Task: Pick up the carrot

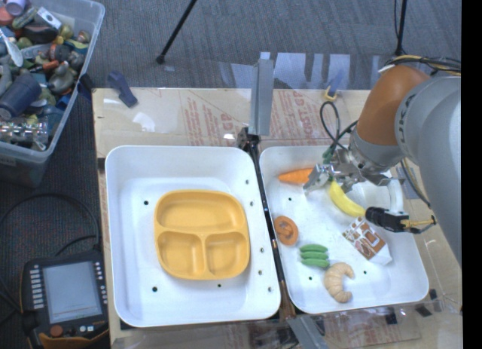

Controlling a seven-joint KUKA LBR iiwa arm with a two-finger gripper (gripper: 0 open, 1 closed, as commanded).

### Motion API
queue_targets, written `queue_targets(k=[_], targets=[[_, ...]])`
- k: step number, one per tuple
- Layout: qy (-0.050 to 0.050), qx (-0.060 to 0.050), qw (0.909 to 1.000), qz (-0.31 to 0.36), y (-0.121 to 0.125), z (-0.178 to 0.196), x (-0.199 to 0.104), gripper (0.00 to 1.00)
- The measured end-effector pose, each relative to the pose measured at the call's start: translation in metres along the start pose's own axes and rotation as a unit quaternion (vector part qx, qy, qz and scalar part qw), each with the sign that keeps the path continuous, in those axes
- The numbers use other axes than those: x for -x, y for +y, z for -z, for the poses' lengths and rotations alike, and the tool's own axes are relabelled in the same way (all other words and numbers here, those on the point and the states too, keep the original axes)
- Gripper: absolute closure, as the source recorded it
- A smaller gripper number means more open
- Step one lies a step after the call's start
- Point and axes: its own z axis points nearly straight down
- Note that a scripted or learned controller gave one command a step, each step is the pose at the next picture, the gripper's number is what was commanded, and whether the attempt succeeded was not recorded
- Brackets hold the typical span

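The carrot [295,176] is a small orange cone lying on its side at the back left of the right bin [413,280], its tip pointing left. My gripper [322,176] hangs low at the carrot's thick right end, very close to it or touching it. The arm's grey body and orange band reach in from the right above it. The carrot rests on the bin floor.
A yellow banana [344,200] lies just right of the gripper. An orange round slice [285,230], a green pea pod [314,255], a croissant [339,281] and a small brown-and-white box [367,240] sit nearer the front. The left bin holds a yellow divided plate [202,233].
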Motion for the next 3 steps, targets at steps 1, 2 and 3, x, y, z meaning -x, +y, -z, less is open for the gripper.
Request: queue_targets(k=[1,2,3], targets=[[0.000,-0.001,1.0000,0.002,0.000,0.008,-0.001,1.00],[0.000,-0.002,0.9874,-0.158,-0.064,0.099,-0.082,1.00],[0.000,-0.001,0.9995,0.032,-0.021,0.099,-0.125,1.00]])
